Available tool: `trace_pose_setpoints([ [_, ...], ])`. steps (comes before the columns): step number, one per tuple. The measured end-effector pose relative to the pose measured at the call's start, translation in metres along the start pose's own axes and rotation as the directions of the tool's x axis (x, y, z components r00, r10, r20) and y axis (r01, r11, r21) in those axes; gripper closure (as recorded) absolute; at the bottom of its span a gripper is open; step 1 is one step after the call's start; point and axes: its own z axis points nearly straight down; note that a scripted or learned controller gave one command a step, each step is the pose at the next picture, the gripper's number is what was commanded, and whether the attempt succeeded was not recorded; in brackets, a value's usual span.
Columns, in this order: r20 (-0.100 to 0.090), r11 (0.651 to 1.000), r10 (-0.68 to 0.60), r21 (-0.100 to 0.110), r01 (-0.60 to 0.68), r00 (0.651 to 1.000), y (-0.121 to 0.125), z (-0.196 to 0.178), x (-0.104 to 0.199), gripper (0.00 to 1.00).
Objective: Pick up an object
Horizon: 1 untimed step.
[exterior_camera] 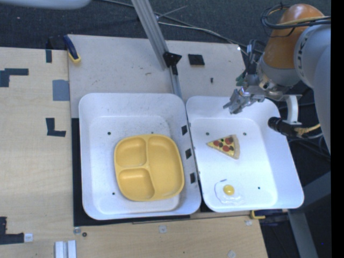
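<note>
In the right bin [279, 160] lie a pizza slice [224, 145] and, nearer the front, a fried egg [228, 191]; the left bin [91, 144] holds a yellow divided plate [149, 166]. The pincer [236, 105] hangs over the right bin's far edge, apart from the slice, gripping nothing; its opening I cannot tell.

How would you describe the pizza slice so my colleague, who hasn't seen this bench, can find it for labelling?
Look at the right-hand white bin, the one the arm reaches over. Near its middle lies the pizza slice, a small flat triangle. Its only neighbour there is a fried egg nearer the front edge, round and white with a yellow yolk; the slice is wedge-shaped with red topping.
</note>
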Motion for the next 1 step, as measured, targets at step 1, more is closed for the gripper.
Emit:
trace_pose_setpoints([
  [1, 0.000, 1.000, 0.000, -0.001, 0.000, 1.000, 0.0006, -0.0427, -0.0019, 1.00],
])
